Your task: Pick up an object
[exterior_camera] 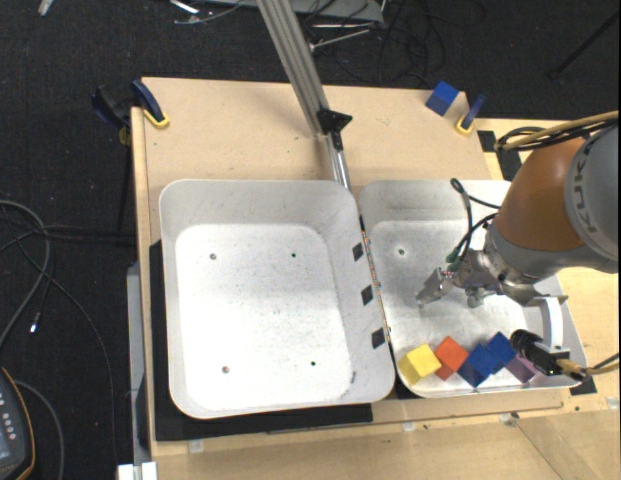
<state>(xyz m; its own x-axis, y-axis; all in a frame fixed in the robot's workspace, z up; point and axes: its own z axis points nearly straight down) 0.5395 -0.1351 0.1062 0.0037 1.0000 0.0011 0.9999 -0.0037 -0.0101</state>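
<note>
Two bins: a left bin [190, 218] and a right bin [410, 203], shallow and white, side by side on the wooden bench [240, 128], their inner rims touching.
Writing: no brand, label or lettering can be read on anything here; the dark marks along the seam between the bins are too small to make out.
Arm: the grey arm [600, 203] comes in from the right over the right bin, its orange band [540, 193] bulking above the wrist, the wrist angled down and toward the left.
Gripper: the gripper [438, 288] hangs low over the middle of the right bin's floor; whether its tips are apart or together cannot be told at this slant, and nothing is seen between them.
Blocks: four lie in a row along the near edge of the right bin, a yellow block [421, 362], an orange block [451, 354], a blue block [489, 356] and a purple block [521, 368], each touching or just beside its neighbour.
Gripper to blocks: the gripper is near the row but apart from it, farther from the camera and over bare bin floor.
Bench top: a second, small blue cube [443, 97] sits near the far right corner, well apart from the bins.
Pole: a metal pole [295, 53] slants down from the top to the seam between the bins.
</note>
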